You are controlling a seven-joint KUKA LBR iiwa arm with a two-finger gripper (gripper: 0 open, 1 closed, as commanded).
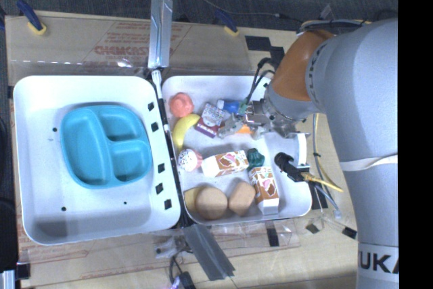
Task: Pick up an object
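**Ten crowded items, one awkward reach**

Crowding is the risk: the gripper (245, 120) sits low in the right bin (298, 203) among packed items, so it may nudge neighbours or close on two at once. Whether it is apart or together I cannot tell.

Count: one banana (183, 130), one peach-coloured ball (180, 105), two cartons (226, 162), two brown rolls (211, 202); one blue divided tray (107, 144) in the left bin (34, 213).

Left bin (27, 145): landmark. Blue divided tray (105, 144) lies inside it, toward bin's middle. Blue clamp (30, 17) beyond bin's far-left corner. Metal bar (160, 30) rises from bin's far-right corner. Cardboard sheet (88, 44) behind bin.
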